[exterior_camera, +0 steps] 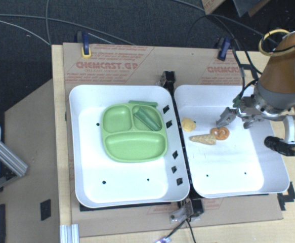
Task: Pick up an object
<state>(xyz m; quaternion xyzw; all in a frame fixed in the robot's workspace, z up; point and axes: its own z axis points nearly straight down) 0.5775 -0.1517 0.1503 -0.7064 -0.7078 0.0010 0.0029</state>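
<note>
Hovering in the right bin (248, 176), the gripper (237, 116) has its jaws apart, clamped on nothing. The small orange ring (220, 132) lies just below and left of them, touching the cone (203, 139), whose long axis runs leftward.

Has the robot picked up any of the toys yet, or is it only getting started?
Nothing looks picked up yet. The gripper is over the right bin, beside the small orange ring-shaped toy, which lies on the bin floor along with the cone-shaped toy and the little yellow piece. Left to do: close on one and lift it. The green divided plate sits in the left bin.
</note>
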